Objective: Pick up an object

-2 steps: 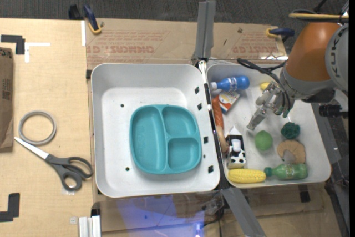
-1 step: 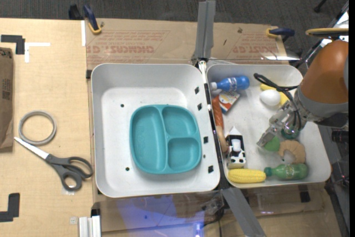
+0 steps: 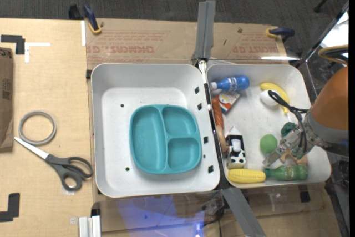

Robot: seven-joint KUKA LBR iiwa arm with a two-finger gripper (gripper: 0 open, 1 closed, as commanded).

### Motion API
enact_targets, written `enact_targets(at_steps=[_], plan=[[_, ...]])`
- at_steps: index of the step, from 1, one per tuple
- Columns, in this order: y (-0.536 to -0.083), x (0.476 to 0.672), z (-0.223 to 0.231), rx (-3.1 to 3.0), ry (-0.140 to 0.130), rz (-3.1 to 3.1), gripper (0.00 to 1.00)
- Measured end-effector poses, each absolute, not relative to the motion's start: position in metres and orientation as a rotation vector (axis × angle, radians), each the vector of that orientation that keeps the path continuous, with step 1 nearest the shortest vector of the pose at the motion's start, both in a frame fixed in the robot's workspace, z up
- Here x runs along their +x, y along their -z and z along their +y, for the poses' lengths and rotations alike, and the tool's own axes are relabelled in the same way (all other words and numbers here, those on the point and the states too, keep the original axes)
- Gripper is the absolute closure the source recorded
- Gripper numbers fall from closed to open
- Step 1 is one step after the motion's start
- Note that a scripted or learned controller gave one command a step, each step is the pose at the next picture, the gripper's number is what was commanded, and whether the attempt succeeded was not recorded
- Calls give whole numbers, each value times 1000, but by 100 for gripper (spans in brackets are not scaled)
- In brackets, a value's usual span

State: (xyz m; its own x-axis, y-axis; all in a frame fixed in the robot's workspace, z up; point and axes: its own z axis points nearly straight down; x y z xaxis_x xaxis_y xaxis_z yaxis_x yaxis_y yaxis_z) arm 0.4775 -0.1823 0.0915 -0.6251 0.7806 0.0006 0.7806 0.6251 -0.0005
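The right bin [image 3: 310, 91] holds several small things. A green ball [image 3: 268, 143] lies near the front, with a yellow corn cob [image 3: 247, 176] and a green bottle [image 3: 289, 173] along the front wall. My gripper [image 3: 280, 152] hangs low over the bin's front right, just right of the green ball and just above the green bottle. Nothing shows clearly between its tips. A black-and-white cow-patterned box [image 3: 236, 150] stands left of the ball. Farther back lie a blue bottle [image 3: 233, 84], a yellow banana [image 3: 275, 91], a red-and-white packet [image 3: 226, 100] and an orange stick [image 3: 216, 111].
The left bin [image 3: 111, 91] holds a teal divided plate [image 3: 165, 139]. On the bench to the left lie grey-handled scissors [image 3: 61, 165] and a tape ring [image 3: 37, 126]. My arm's orange band [image 3: 339, 100] overhangs the right bin's right wall.
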Motion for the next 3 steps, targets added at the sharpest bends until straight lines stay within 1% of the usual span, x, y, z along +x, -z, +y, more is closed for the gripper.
enact_targets(at_steps=[1,2,3], plan=[[-101,479,-182,-1357,0,-2835,100],[-91,513,-135,-1564,-1,-2725,100],[-91,513,-135,-1564,-1,-2725,0]])
